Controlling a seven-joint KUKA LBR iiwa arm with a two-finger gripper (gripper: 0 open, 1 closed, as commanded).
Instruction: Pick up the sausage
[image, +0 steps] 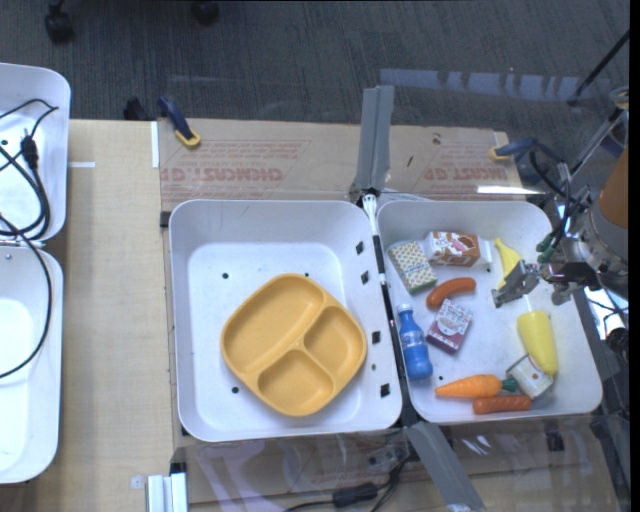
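— Two metal fingers are forming my gripper (517, 286), and they are hanging over the right bin (571, 398), near its right wall. They are looking thin and grey; whether they are spread or pressed together, I cannot tell.

— What is lying nearest them?

— A yellow banana (506, 257) is lying just beside the fingertips, toward the back, and a smooth yellow bottle (539, 340) is resting just in front of them. My wrist is reaching in from the right edge, over the bin's rim, with cables trailing around it.

— And the sausage?

— The sausage (451, 290) is lying in the middle of the right bin, apart from my gripper and to its left. It is looking short, rounded and glossy orange-red, slightly curved, tilting up toward the right. A printed packet (453, 248) is sitting just behind it and a small red box (450, 326) just in front.

— The other bin?

— The left bin (200, 330) is holding a yellow three-compartment plate (292, 344), smooth plastic with rounded corners.
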